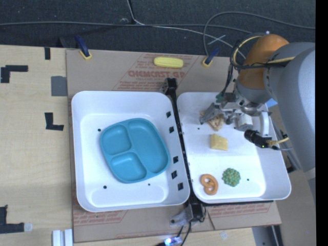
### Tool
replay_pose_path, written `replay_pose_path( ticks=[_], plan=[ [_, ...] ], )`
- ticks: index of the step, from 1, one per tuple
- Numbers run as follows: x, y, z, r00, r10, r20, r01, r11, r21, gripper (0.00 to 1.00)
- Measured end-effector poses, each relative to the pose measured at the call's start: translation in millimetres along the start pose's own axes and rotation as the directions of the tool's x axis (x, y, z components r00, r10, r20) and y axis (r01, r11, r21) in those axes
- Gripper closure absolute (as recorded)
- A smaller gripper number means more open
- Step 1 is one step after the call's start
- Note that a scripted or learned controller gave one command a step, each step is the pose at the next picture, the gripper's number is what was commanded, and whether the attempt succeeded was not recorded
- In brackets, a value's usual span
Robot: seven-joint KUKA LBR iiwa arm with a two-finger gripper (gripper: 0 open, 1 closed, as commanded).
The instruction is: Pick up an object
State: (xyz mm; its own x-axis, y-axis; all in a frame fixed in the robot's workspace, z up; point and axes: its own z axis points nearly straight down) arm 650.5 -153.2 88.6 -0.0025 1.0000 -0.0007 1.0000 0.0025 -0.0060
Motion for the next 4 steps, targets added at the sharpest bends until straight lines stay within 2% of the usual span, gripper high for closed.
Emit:
replay_pose_path(
  ticks=[1,2,4],
  plan=[
    [0,1,3,1.000,0.000,0.002,0.000,1.000,-0.006,0.00],
    [1,1,-7,1.000,-0.001,0.002,0.002,1.000,-0.007,1.00],
    [0,-7,-106,1.000,0.002,0.000,-0.002,1.000,-0.010,1.00]
  ],
)
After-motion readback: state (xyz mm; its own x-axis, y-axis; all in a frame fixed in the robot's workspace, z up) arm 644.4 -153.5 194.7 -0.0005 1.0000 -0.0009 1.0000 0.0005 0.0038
